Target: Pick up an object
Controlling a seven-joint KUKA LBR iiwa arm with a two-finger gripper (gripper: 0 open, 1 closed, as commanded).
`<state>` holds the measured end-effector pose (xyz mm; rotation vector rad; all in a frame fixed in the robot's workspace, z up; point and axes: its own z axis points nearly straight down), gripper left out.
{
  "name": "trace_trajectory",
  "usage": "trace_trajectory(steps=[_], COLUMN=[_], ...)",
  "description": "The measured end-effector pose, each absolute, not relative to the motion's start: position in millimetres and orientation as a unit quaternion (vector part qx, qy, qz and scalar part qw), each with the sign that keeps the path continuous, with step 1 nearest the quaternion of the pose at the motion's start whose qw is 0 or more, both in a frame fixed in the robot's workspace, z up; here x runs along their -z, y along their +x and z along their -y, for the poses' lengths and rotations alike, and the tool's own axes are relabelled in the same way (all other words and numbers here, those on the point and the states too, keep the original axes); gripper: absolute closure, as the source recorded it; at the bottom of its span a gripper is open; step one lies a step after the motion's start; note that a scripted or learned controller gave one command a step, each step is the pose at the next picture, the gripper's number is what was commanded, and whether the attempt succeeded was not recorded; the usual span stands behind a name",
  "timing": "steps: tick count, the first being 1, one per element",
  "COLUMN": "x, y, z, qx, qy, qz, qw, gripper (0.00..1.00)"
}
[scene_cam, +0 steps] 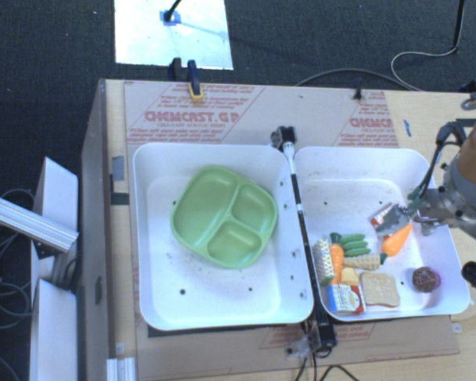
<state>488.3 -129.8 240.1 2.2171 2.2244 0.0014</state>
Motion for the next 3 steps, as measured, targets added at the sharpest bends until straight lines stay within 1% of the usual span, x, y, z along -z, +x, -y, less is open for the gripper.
trace_trajectory(steps=[1, 2, 3], x=[-96, -106, -185], y=[506.8, 507.0, 489.9], z=[155, 155, 79], qx=[-0.0011, -0.0014, -0.0015], qy=[0.707, 0.707, 0.706], qz=[-0.707, -0.708, -0.709], qw=[0.002, 0.002, 0.001], gripper=[0.00, 1.00, 1.00])
